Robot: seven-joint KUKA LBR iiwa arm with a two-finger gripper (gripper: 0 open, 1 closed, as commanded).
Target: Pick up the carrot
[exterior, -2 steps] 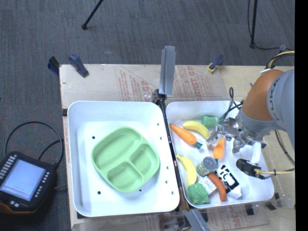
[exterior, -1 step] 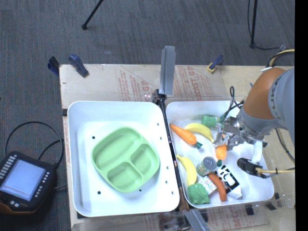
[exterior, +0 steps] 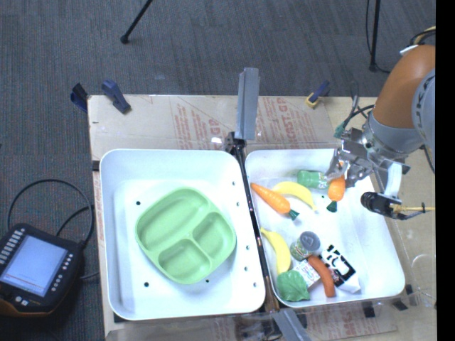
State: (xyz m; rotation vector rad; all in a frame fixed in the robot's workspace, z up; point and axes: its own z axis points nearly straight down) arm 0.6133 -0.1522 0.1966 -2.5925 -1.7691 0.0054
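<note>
Camera view: I see my claw (exterior: 346, 170) at right of frame clamped on a small carrot (exterior: 336, 189), raised over the right bin (exterior: 395, 261). Grasp looks done; lifting clear remains.

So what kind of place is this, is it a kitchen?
Probably not a kitchen, more likely a robot testing lab. A grey robot arm with an orange band reaches over two shallow white plastic bins, tripod legs stand on grey carpet, and a handheld control screen sits nearby.
</note>
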